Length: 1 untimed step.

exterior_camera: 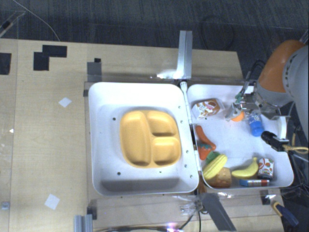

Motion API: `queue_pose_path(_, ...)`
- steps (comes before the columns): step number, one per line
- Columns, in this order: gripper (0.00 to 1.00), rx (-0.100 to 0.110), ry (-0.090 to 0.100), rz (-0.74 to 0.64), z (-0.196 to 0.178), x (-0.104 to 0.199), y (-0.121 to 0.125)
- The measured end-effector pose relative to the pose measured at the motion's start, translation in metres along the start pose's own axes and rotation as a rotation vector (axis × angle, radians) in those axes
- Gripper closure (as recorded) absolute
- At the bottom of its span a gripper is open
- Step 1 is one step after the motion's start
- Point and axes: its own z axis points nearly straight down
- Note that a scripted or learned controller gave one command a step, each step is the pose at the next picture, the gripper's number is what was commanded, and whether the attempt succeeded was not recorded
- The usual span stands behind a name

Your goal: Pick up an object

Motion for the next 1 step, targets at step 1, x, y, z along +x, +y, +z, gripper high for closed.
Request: queue_pose_path(1,1.0,0.006,0.005,0.137,-0.0903,0.0395,0.0371)
